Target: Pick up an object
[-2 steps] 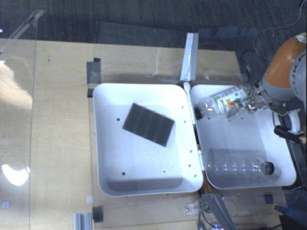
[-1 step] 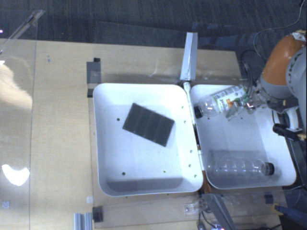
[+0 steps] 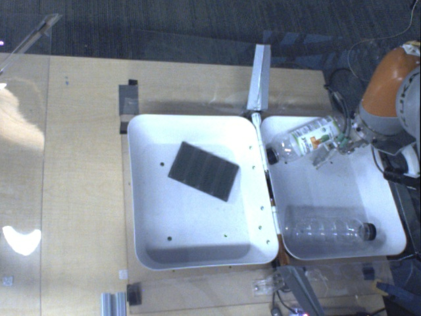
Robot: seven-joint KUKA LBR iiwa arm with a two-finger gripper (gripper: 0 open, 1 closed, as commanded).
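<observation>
Clear plastic bottle (image 3: 302,141) touching pincer (image 3: 335,143), pincer opening impossible to tell, right bin (image 3: 388,242)

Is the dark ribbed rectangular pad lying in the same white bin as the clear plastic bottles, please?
No, the dark ribbed rectangular pad lies alone in the left bin; both clear plastic bottles are in the right bin.

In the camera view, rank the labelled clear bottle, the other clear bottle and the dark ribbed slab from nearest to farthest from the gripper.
Measured from the gripper:
1. Labelled clear bottle, lying right beside it at the top of the right bin.
2. Other clear bottle, along that bin's lower edge.
3. Dark ribbed slab, in the left bin.
</observation>
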